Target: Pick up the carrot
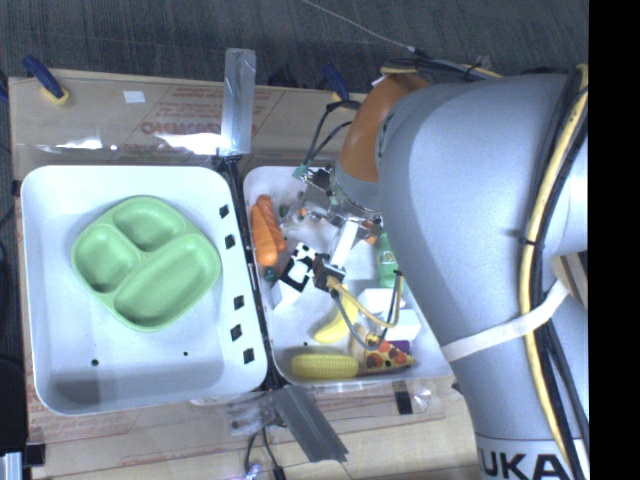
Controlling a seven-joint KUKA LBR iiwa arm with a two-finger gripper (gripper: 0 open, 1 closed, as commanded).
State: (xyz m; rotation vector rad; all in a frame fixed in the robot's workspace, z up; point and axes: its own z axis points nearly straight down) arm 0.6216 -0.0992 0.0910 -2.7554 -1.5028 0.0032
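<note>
Right bin [256, 182]: carrot [265, 230] lies against its left wall in the far part, long axis running near to far, nothing gripping it. End effector [320, 216] is low over the same bin, just right of the carrot, mostly hidden under the big grey arm [480, 218]; whether it is open or closed cannot be told, and nothing is seen in its hold. Near edge of that bin: corn cob [322, 366], with a yellow banana [333, 330] just beyond it. A small green item [386, 261] sits by the arm. Left bin [60, 368]: green divided plate [147, 260], well apart from the carrot.
</note>
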